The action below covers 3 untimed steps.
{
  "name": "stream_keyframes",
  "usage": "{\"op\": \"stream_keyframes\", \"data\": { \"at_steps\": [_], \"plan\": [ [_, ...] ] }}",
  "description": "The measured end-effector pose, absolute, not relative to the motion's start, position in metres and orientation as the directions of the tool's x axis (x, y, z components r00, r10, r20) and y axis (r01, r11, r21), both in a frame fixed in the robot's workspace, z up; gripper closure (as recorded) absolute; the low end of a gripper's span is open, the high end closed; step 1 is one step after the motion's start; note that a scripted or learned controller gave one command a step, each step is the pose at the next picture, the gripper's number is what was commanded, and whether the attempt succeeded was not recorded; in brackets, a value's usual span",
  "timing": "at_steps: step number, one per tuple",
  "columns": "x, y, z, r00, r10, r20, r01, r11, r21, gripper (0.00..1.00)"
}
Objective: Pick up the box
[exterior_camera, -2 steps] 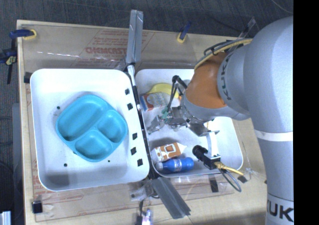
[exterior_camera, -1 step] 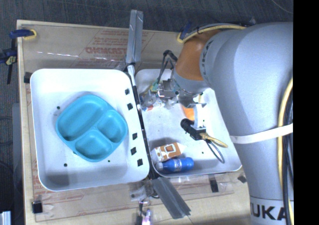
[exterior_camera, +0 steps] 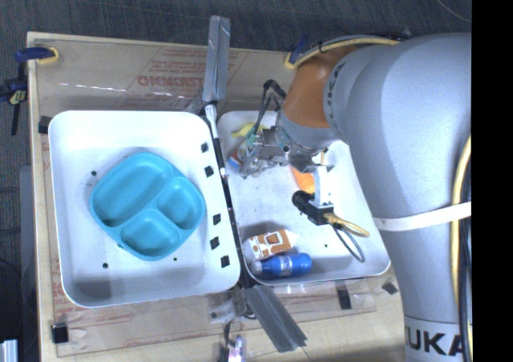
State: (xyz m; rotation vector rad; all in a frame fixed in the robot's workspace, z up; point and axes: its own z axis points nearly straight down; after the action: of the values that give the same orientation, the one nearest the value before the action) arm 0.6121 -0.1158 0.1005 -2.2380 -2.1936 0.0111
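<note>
The grey arm (exterior_camera: pixel 401 136) is reached in over the right bin (exterior_camera: pixel 276 208), so much of that bin's right side is covered by it. Both bins are carried side by side on the counter (exterior_camera: pixel 120 72). The left bin (exterior_camera: pixel 80 124) is taken up by a blue divided plate (exterior_camera: pixel 148 204), laid flat near its middle and no part of this task.

The gripper (exterior_camera: pixel 258 156) is held low over the right bin's far-left corner, above a small jumble of coloured things (exterior_camera: pixel 240 142) too crowded to be named; whether it is open or closed cannot be told. It is judged to be poorly placed for the task, since the box (exterior_camera: pixel 268 242) lies well apart from it, near the bin's opposite edge towards the near-left corner. A blue bottle (exterior_camera: pixel 288 264) is laid just beside the box, so a grasp there may be crowded. An orange thing (exterior_camera: pixel 303 179) is seen between gripper and box.
</note>
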Motion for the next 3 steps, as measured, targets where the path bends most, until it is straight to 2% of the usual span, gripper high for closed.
{"op": "stream_keyframes", "data": {
  "at_steps": [1, 2, 3],
  "plan": [
    [0.58, -0.111, 0.09, 0.14, 0.99, 0.0, 0.99, -0.14, -0.007, 1.0],
    [0.54, -0.061, 0.192, 0.023, 1.0, 0.001, 1.0, -0.023, -0.002, 1.0],
    [0.559, -0.028, 0.229, 0.335, 0.942, -0.001, 0.942, -0.335, -0.004, 1.0]
  ]
}}
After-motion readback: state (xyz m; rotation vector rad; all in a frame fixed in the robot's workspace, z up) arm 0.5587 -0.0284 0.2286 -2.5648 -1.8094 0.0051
